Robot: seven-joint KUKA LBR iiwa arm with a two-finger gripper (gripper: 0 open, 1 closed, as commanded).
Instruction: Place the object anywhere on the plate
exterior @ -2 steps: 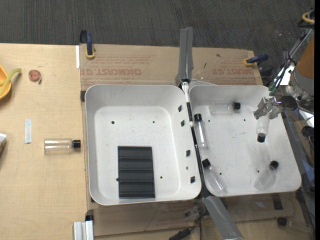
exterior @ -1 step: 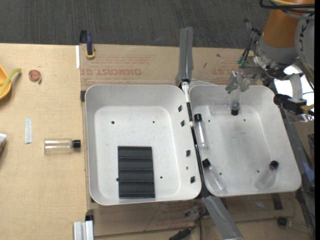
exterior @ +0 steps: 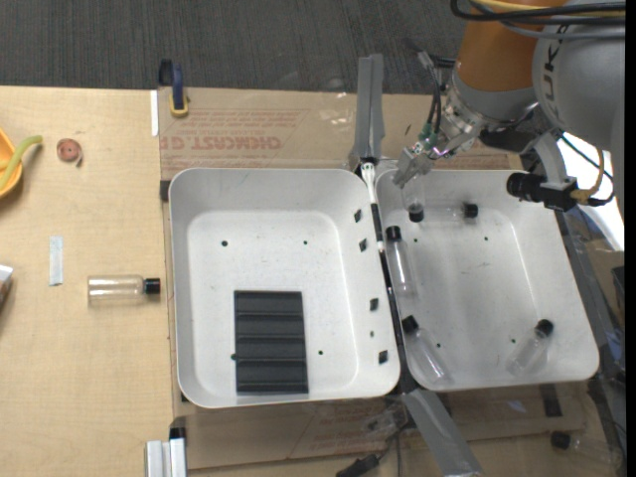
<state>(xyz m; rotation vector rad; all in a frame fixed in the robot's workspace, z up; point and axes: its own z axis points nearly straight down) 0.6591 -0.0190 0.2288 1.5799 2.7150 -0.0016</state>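
Lying along the right white bin's (exterior: 556, 266) left wall, the clear capped plastic vial (exterior: 398, 271) points away from the camera, while the tool (exterior: 409, 170) hovers near its far end, grip unreadable.

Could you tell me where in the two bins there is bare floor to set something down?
In the left bin, the floor above and to both sides of the black ribbed plate is bare. In the right bin, the middle is bare. Its left wall is crowded with clear vials, another vial lies at the lower right, and the hand hovers over the upper left corner.
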